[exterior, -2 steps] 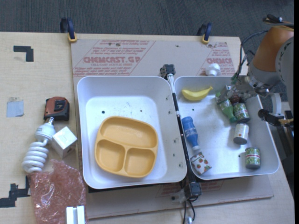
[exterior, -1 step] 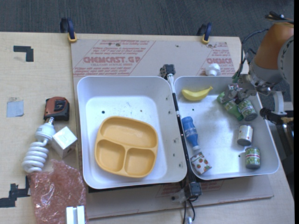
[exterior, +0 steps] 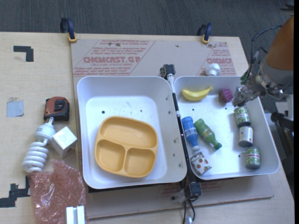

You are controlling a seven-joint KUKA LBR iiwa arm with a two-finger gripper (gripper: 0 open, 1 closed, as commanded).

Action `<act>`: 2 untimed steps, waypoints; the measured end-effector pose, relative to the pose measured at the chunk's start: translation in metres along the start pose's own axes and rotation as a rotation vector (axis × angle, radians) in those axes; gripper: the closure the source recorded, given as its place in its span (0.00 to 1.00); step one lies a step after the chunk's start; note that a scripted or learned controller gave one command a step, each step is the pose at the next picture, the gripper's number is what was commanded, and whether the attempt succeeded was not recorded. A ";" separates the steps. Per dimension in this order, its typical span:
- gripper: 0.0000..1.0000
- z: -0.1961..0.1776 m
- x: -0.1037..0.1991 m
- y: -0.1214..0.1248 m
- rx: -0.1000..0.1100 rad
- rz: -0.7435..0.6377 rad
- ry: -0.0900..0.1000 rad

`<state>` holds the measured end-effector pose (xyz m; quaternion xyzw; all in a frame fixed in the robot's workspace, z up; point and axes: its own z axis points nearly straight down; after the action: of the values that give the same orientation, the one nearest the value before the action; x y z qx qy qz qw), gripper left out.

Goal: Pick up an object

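Basically the gripper [exterior: 244, 95] sat at the 3 o'clock side of the view, low over the upper right corner of the right bin [exterior: 268, 168], with the grey arm and its orange band [exterior: 285, 45] coming in from 2 o'clock. Finger state: could not tell (the tips were a dark blur against the bin wall), and nothing was visibly between them.

Right bin contents: a yellow banana [exterior: 196, 94] at 12 o'clock of the bin, a small purple object [exterior: 226, 95] just at 9 o'clock of the gripper and close to it. Three small cans ran down the right side: the top can [exterior: 241, 116] just at 6 o'clock of the gripper, the middle can [exterior: 245, 136] below it, the bottom can [exterior: 252, 157] near the lower right corner. A blue bottle [exterior: 189, 130] and a green bottle [exterior: 207, 134] lay tilted side by side near the left wall, and a small spotted white carton [exterior: 200, 162] lay at 6 o'clock of the blue bottle.

Left bin [exterior: 84, 120] held a yellow divided tray [exterior: 126, 146], lying flat.

On the bench at 9 o'clock: a tape measure [exterior: 56, 108], a spiral light bulb [exterior: 38, 146], a white cube [exterior: 64, 139] touching the bulb, and a pinkish crumpled bag [exterior: 55, 190].
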<state>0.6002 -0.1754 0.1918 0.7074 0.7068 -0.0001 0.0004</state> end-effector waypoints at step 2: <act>0.00 0.099 0.017 0.005 0.001 -0.001 0.000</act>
<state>0.6053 -0.1587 0.0933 0.7070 0.7073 -0.0002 0.0001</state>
